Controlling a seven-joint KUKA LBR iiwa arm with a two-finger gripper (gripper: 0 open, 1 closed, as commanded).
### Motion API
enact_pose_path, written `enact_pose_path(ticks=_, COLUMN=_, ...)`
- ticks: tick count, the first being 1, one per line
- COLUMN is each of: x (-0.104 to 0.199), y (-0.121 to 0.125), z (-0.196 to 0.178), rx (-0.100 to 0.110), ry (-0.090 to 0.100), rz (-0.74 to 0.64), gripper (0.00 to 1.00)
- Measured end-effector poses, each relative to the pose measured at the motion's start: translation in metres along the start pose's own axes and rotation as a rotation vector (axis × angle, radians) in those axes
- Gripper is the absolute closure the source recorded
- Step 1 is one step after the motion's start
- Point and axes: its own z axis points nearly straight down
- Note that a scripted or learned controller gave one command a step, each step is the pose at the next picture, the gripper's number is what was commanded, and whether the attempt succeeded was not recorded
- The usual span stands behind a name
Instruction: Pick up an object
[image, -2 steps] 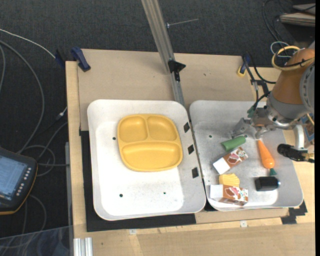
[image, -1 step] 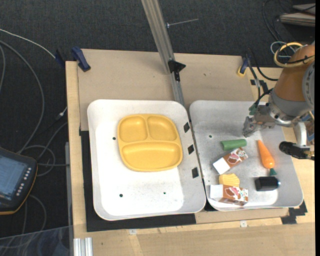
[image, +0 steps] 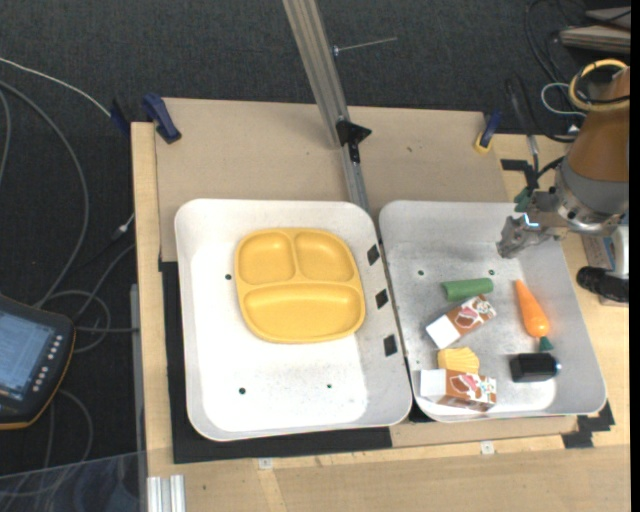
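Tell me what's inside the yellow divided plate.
The yellow divided plate in the left bin shows three bare compartments, nothing in them. What lies under the plate is covered.

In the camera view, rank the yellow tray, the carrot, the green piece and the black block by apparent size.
1. yellow tray, by far the largest
2. carrot
3. green piece, close to the carrot, so that order is unsure
4. black block
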Motion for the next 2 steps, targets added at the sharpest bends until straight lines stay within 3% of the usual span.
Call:
enact_pose_path(ticks=1, x=-0.005, y=-0.001, z=-0.064, rx=-0.003, ry=-0.001, rz=0.000, gripper=1.00)
enact_pose_path(ticks=2, x=-0.006, y=0.000, z=-0.102, rx=0.000, ry=0.000, rz=-0.001, gripper=1.00)
